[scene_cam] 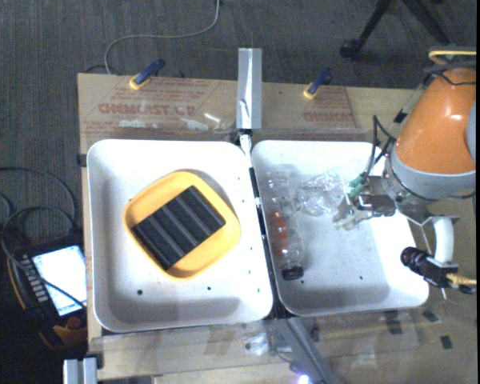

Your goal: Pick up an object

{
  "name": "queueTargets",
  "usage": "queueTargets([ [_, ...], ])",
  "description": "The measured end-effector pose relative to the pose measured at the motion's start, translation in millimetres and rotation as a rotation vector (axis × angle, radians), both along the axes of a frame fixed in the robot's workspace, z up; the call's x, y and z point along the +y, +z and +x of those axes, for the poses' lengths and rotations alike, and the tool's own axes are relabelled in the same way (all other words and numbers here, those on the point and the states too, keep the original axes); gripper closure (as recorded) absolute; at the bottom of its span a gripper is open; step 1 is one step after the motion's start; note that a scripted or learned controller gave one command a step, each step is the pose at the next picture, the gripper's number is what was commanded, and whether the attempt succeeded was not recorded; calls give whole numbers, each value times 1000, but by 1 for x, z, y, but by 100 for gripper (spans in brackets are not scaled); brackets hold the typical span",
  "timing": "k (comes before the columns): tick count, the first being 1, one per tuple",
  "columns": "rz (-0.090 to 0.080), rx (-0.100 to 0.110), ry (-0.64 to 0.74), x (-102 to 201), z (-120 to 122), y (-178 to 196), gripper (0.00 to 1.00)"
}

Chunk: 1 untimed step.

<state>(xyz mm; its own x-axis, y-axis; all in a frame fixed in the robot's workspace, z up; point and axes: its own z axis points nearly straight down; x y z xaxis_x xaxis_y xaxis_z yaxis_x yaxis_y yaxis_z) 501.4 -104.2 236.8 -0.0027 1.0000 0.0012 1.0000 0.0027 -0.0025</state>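
Note:
A yellow dish with a black ribbed insert lies tilted in the middle of the left bin. In the right bin a clear plastic bottle with a dark cap lies along the left wall. Crumpled clear plastic sits at the bin's back middle. My gripper hangs low over the right bin, just right of the crumpled plastic and close to its edge. The grey arm with its orange band comes in from the right above it.
Two blue clamps and an upright metal bar stand on the cardboard behind the bins. A lit tablet and cables lie on the floor at left. A black fitting hangs over the right bin's right rim.

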Motion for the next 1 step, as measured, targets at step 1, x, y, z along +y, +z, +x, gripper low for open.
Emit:
queueTargets([
  [1, -2, 0, 77, -15, 129, -32, 0],
])
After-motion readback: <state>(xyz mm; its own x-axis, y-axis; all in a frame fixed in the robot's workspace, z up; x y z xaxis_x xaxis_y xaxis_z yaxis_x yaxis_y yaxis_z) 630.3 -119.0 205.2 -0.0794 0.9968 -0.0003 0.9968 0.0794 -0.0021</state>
